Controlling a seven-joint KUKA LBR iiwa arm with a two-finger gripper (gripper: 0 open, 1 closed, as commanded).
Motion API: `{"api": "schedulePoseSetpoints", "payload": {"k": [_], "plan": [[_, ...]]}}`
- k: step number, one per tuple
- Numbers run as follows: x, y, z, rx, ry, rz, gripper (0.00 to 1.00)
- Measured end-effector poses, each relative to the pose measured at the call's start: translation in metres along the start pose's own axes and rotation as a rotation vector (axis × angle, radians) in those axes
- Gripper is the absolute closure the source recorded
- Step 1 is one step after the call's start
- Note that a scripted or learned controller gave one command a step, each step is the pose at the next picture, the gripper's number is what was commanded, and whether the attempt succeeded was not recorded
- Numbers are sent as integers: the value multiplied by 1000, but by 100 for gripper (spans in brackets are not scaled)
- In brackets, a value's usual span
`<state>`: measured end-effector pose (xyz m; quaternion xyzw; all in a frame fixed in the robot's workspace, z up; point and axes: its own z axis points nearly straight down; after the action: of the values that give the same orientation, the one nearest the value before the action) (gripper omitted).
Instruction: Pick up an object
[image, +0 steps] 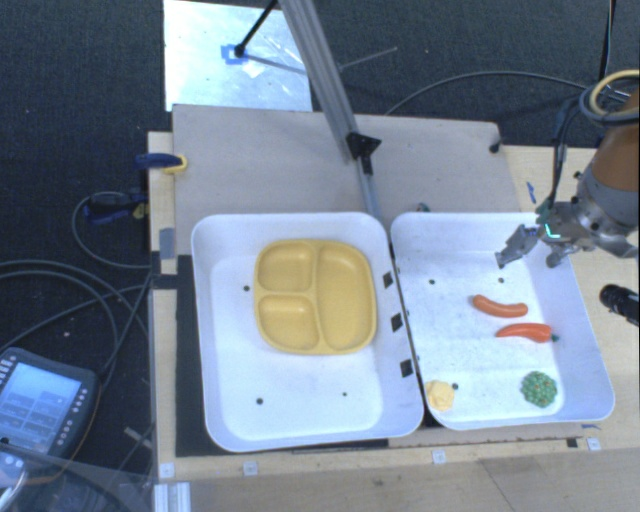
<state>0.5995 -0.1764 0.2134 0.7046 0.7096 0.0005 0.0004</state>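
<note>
- While hovering over the far end of the white bin, shows as a gripper with fingers spread and nothing between them, so released and not yet holding anything.
- Sits high and apart from every object, probably a stance before descent rather than a grasp under way.
- Finds the nearest candidate just below the gripper: an orange sausage lying flat on the bin floor, with a second sausage just beyond it, near but not touching.
- Looks like easy picking, since both lie loose with open floor on each side for the fingers to straddle.
- Farther from the gripper, at the bin's near end, places a green broccoli piece and a pale yellow lump well apart, the lump close to the bin wall and likely harder to pinch.
- Beyond the shared rim, away from the arm, keeps a yellow divided plate flat in the other bin, broad and shallow, a poor first choice.
- Rests both bins on a tan bench over dark carpet, with a slanted metal pole, loose cables and a teach pendant far from the gripper.
</note>
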Motion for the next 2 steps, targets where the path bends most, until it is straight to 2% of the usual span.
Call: {"api": "schedulePoseSetpoints", "payload": {"k": [1, 2], "plan": [[-4, -7, 60, 5, 0, 8, 0], [1, 2, 110, 4, 1, 2, 0]]}}
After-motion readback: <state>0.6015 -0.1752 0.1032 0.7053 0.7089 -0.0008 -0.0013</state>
